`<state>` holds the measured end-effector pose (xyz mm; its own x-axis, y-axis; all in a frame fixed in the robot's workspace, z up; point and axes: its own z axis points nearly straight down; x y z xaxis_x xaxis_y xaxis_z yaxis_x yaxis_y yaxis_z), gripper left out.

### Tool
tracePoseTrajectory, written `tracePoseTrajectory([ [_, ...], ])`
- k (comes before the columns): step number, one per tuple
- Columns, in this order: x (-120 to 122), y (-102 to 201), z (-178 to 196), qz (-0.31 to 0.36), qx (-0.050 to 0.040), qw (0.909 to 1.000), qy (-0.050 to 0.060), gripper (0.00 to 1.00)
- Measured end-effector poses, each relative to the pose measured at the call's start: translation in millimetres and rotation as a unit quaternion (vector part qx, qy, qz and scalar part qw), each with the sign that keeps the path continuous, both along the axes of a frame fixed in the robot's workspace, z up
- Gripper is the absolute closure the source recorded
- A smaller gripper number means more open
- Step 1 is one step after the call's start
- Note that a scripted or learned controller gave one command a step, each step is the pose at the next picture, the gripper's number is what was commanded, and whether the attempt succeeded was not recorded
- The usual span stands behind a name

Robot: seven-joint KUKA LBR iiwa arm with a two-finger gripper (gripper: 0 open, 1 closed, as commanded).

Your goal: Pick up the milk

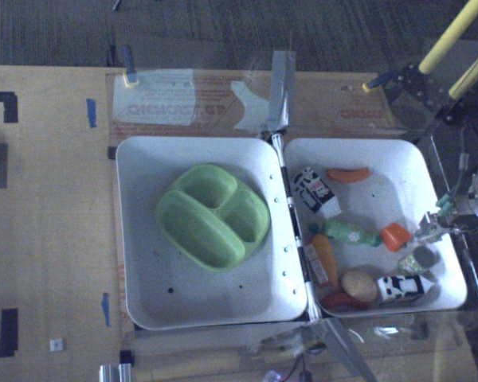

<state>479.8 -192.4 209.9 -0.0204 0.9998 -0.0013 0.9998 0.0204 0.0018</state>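
Gripper (440, 223) sits by right bin (414, 156) edge, nr milk (313, 189) w/ cow spots; can't tell its grip.

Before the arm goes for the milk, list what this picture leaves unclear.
- Gripper, camera view: small and blurred at the right bin's edge; grip state unreadable.
- Two cow-patterned cartons: print too small to read which is milk.
- Dark red item: partly covered by the round brown piece.

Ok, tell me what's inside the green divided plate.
The green divided plate in the left bin holds nothing visible; all three compartments show bare green. Whatever lies beneath it is covered.
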Motion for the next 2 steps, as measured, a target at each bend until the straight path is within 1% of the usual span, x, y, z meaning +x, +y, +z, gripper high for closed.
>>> tracePoseTrajectory([
  [1, 2, -31, 91, -0.001, -0.0004, 1.0000, 0.000, 1.00],
  [2, 0, -31, 22, -0.045, 0.0004, 0.9990, 0.001, 1.00],
])
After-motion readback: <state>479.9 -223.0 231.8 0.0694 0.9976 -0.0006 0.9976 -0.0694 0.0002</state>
